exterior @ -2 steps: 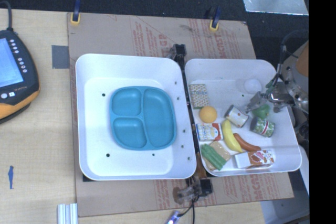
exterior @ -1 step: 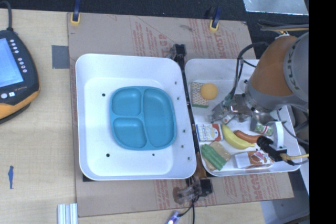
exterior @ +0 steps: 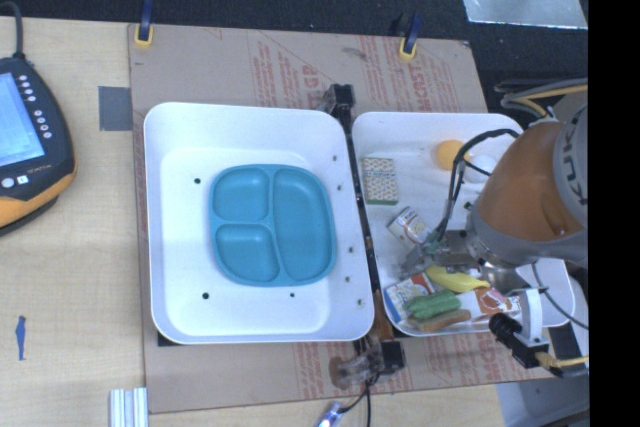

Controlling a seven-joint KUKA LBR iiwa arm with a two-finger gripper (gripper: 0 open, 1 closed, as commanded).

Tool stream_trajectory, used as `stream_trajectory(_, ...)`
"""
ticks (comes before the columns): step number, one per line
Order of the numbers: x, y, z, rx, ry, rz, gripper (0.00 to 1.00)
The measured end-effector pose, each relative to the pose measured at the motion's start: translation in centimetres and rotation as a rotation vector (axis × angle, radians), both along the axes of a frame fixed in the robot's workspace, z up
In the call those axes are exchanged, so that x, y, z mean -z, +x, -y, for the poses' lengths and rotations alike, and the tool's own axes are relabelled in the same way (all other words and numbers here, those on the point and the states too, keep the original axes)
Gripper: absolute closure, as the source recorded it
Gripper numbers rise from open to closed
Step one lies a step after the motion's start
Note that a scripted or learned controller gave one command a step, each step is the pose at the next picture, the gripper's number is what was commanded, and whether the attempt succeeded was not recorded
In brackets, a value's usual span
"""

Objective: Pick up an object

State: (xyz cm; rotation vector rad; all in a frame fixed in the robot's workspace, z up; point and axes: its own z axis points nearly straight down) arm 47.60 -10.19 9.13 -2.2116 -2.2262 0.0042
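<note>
Orange-banded wrist of the arm (exterior: pixel 530 190) sits highest, closest to the lens, over the right bin.

Left to right across the table (exterior: pixel 70 315):
- Pendant (exterior: pixel 25 140) at the left edge, well apart from the bins.
- Left bin (exterior: pixel 170 215): blue divided plate (exterior: pixel 272 223) lying flat at its centre.
- Right bin (exterior: pixel 375 130): patterned card (exterior: pixel 380 179) near the far left corner; small silver packet (exterior: pixel 407 223) just nearer; orange ball (exterior: pixel 449 153) by the far wall; clutter at the near edge, with a yellow banana-like piece (exterior: pixel 458 279) above a green piece (exterior: pixel 433 307).

End effector (exterior: pixel 432 253): low in the right bin, at the arm's left end, just beside the silver packet and touching or nearly touching the yellow piece. Grip state: cannot tell; the tip is dark and tangled with cables.

Key relation: the yellow piece lies just toward the near edge from the tip, its long axis roughly parallel to that edge. Likely target, judging by closeness.
</note>
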Motion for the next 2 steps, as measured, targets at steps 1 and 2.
stream_trajectory(1, -1.0, 0.1, 0.1, -0.003, -0.001, 0.0, 1.0)
stream_trajectory(2, -10.1, 4.0, -5.7, 0.002, 0.001, 0.003, 1.0)
